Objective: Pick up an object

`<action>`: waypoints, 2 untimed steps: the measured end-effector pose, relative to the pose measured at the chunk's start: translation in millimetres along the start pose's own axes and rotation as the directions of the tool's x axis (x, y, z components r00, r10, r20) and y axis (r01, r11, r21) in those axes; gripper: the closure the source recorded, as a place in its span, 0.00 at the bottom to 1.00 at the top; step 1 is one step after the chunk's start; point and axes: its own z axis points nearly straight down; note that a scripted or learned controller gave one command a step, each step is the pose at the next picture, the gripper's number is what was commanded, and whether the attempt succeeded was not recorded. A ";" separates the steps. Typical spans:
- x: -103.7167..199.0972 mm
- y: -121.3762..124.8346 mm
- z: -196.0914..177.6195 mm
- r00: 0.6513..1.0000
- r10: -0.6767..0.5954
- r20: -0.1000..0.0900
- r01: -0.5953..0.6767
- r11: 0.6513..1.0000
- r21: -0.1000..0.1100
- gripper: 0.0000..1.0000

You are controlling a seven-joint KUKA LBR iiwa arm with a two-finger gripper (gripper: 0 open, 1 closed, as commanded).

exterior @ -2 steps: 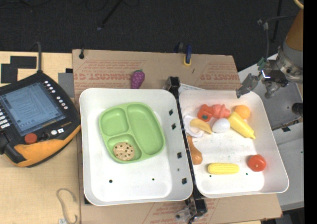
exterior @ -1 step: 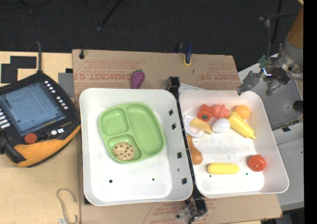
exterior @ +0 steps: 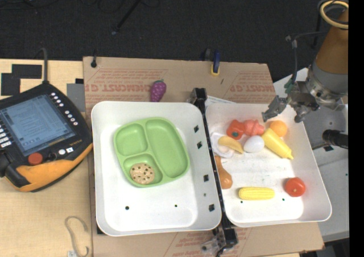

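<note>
The right bin holds several toy foods: a red pepper, a pink piece, an orange, a yellow wedge, a white egg, a banana, a corn cob, a red tomato and an orange piece. My gripper hangs over the bin's far right corner, just above the orange. It is open, with its fingers spread and nothing between them.
In the left bin lies a green divided tray with a cookie in its front compartment. A purple toy rests on the cardboard behind the bins. A teach pendant lies at the far left.
</note>
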 end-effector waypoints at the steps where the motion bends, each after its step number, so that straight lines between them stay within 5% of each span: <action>1: 1.5 -8.8 48.5 1.000 -0.005 0.000 0.005 1.000 0.000 0.00; 2: 1.4 -17.5 107.3 1.000 -0.005 0.000 0.005 1.000 0.000 0.00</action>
